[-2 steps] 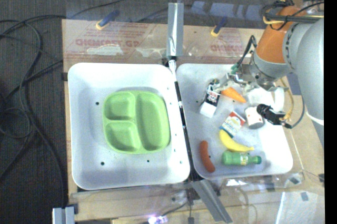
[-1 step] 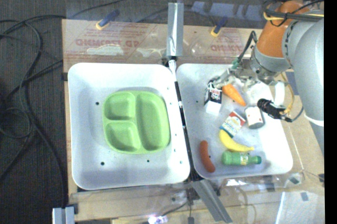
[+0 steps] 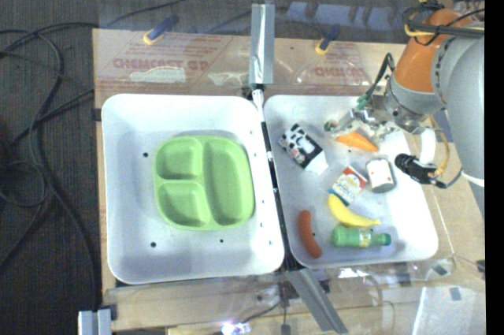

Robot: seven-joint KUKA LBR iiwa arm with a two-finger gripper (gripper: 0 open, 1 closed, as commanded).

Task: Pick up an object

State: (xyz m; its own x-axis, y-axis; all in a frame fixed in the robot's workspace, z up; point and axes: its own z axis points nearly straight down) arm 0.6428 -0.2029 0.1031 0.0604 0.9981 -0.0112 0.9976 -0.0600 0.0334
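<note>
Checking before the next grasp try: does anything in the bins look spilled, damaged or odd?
Nothing stands out. The green tray sits flat in the left bin; the carrot, banana and bottle lie loose, intact.

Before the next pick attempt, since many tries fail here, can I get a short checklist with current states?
1. End effector over the right bin: ok.
2. Nearest target, the orange carrot, just below the end effector: ok.
3. Carrot free of neighbours: ok, apart from the white cup.
4. Something already held: cannot tell.
5. Banana touching the green bottle: not ok for a clean pick.
</note>
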